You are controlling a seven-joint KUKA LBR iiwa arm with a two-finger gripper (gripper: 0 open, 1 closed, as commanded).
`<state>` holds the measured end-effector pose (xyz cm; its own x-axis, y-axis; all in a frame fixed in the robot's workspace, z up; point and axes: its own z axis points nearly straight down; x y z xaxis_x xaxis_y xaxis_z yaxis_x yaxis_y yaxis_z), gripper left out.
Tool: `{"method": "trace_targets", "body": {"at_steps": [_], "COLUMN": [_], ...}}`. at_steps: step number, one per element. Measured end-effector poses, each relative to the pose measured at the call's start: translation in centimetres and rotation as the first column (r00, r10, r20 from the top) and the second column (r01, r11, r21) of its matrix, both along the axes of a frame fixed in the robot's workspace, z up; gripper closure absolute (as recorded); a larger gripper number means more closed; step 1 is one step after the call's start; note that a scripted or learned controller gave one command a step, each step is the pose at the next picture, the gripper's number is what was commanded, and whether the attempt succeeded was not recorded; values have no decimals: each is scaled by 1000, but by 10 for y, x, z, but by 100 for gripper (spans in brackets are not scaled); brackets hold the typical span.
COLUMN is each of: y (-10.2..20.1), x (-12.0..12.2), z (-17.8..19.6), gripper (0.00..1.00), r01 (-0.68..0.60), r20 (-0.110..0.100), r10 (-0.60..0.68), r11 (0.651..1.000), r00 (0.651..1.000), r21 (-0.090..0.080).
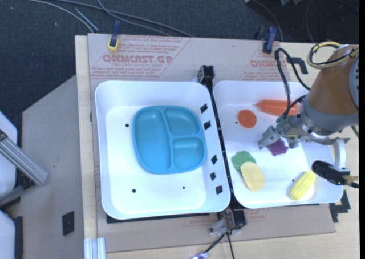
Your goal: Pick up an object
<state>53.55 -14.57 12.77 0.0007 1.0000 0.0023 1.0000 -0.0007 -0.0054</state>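
Observation:
The right bin (319, 198) holds several toy foods: an orange carrot (275, 106), an orange-red round slice (247, 118), a purple piece (278, 149), a green piece (242, 158), a pale yellow piece (252, 175) and a yellow corn cob (303, 185). My gripper (278, 136) hangs low over the middle of this bin, right above the purple piece, which peeks out under it. The carrot's right end is hidden by the arm. Whether anything sits between the fingers is hidden.
The left bin (114, 178) holds a blue divided plate (169, 138). A black divider with clips (212, 132) runs between the bins. Cables trail by the arm at the right, and clamps (114, 42) grip the board's far edge.

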Motion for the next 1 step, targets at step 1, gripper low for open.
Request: {"method": "trace_targets", "body": {"at_steps": [1], "y": [1], "x": [0], "z": [-44], "gripper": [0], "r01": [-1], "r20": [4], "r10": [1], "r11": [1000], "r00": [1000], "r21": [0]}}
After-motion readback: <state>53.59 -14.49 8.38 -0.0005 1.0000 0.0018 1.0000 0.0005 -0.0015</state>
